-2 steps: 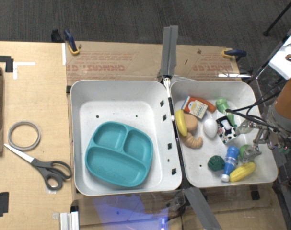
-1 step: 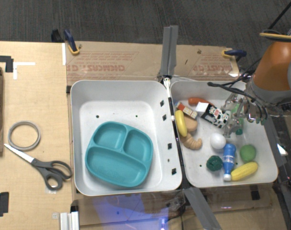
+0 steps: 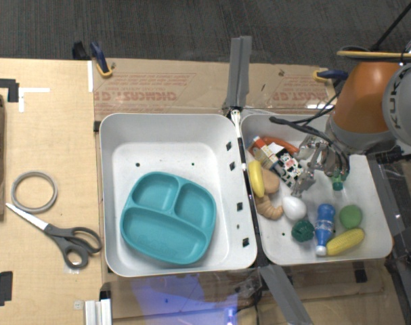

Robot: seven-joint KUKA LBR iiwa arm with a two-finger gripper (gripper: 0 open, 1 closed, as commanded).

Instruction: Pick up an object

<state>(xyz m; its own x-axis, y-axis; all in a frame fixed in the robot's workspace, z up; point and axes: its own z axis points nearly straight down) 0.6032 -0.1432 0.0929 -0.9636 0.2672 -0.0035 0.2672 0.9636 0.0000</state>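
Observation:
My gripper (image 3: 307,173) hangs low over the middle of the right bin (image 3: 378,202), under the grey and orange wrist. It is just above a white egg (image 3: 294,207) and right beside a black-and-white cube (image 3: 287,163). Nothing can be seen held in it. Around it lie a yellow banana (image 3: 256,179), a tan pastry (image 3: 269,210), a blue bottle (image 3: 323,226), a dark green lump (image 3: 302,231), a green ball (image 3: 351,217) and a yellow corn cob (image 3: 344,242). An orange item (image 3: 273,144) and a tan block (image 3: 264,155) sit at the bin's back left.
The left bin (image 3: 158,131) holds a teal divided plate (image 3: 168,217). On the bench to the left lie scissors (image 3: 59,235) and a tape roll (image 3: 34,191). A small teal piece (image 3: 338,183) sits under the wrist. Cables trail off the arm at the right.

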